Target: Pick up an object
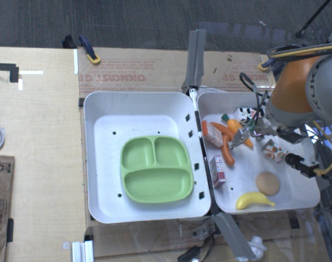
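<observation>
1. While low in the right bin [297, 203], the gripper [241, 139] apparently pinches the carrot [227, 146]; contact unclear.
2. Banana [253, 201] lies near, below; green divided plate [156, 169] well left.

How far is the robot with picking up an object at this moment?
Done: the gripper has reached the right bin and sits low among the orange carrot and neighbouring items. In hand: nothing visibly held; I cannot tell the grasp state. Left: gripping and lifting one item. The banana and brown potato lie untouched; the green plate rests in the left bin.
</observation>
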